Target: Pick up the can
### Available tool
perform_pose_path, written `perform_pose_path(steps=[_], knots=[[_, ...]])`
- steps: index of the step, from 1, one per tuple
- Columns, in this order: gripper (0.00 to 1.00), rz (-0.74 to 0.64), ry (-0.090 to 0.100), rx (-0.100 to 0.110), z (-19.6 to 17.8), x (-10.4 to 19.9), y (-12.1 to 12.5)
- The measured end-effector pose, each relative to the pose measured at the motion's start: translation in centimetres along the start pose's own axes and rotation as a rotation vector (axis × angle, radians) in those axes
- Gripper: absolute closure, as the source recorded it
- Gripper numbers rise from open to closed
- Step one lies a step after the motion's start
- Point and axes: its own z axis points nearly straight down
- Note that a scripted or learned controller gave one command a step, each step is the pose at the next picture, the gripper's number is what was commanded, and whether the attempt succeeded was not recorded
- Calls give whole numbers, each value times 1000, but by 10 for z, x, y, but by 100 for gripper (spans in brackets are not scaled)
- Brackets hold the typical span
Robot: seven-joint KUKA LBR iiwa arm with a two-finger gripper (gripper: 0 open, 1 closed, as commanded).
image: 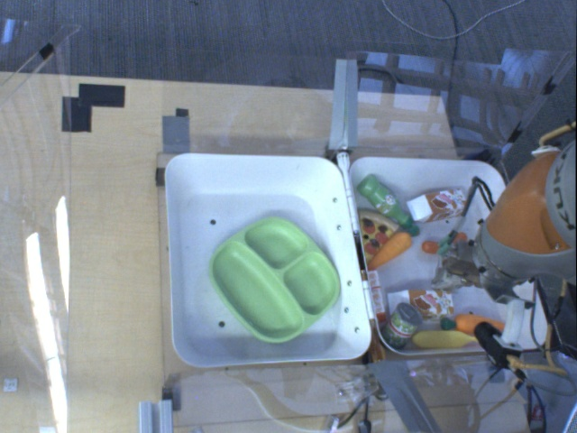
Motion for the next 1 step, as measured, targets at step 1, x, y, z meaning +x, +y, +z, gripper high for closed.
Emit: perform_pose_path(steps=[1], knots=[[100, -114, -2, 9, 12, -11, 40]])
